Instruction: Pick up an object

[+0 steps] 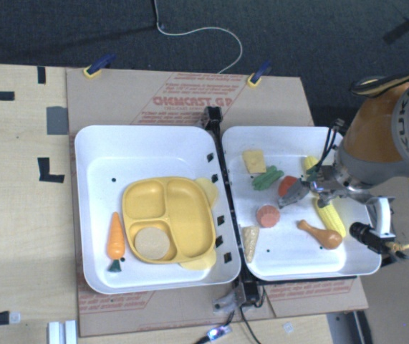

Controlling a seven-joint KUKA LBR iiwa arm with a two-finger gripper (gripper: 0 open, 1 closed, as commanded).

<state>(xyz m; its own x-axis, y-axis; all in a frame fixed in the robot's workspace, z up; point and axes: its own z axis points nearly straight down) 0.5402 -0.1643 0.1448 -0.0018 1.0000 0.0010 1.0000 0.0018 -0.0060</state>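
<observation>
In the right bin (347,267), a smooth red tomato (288,185) lies beside a green leafy piece (266,178), with the metal gripper (295,194) touching the tomato's near side, finger spacing indiscernible, and a ridged yellow corn cob (330,216) rightward.

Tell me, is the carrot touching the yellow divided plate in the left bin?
Apart. The camera view shows a strip of white bin floor between the carrot and the yellow plate's left rim.

Two white bins (89,149) (347,264); one yellow tray (183,213); one carrot (116,236); one drumstick (320,233).
</observation>
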